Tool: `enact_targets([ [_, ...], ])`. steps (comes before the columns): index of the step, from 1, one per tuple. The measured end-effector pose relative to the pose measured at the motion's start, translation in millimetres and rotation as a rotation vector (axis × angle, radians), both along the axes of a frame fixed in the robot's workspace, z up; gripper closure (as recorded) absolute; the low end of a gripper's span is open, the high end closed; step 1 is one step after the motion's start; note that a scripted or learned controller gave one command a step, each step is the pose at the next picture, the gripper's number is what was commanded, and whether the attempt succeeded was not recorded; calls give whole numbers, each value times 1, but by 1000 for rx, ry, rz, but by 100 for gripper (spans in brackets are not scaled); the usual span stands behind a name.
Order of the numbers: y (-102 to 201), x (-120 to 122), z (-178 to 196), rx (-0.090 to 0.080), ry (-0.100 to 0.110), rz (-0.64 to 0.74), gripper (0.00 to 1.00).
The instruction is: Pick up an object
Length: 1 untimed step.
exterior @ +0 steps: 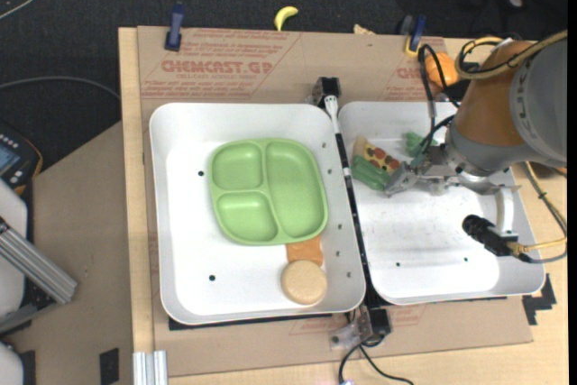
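Over the far-left part of the right bin (433, 230) hangs the gripper (403, 178), carried by the grey arm (491, 113) that reaches in from the right. At this slant it cannot be told whether the gripper is spread or pressed together, and nothing can be seen caught in it. Just to the left of the gripper lies a small cluster of toy pieces on the bin's floor. A green block (368, 171) is closest, right at the gripper's tip, though whether they touch is unclear. A tan slice (379, 156) with red dots rests against the block's far side, a little up and left of the gripper. A small green piece (415, 142) sits just beyond the gripper, near the arm's wrist. Well to the left of the gripper, in the left bin (180, 194), a green divided plate (268, 191) lies flat, with an orange piece (305, 252) at its near edge and a round tan biscuit (304, 282) touching that. Both bins rest on the brown tabletop (225, 68).
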<state>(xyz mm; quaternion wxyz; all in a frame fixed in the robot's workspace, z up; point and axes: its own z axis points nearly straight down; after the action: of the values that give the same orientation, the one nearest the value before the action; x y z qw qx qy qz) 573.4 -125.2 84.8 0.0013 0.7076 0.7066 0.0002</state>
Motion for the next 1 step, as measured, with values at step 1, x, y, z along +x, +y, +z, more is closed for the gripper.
enact_targets([
  [1, 30, 69, 0, 0, -2, 7, 0],
])
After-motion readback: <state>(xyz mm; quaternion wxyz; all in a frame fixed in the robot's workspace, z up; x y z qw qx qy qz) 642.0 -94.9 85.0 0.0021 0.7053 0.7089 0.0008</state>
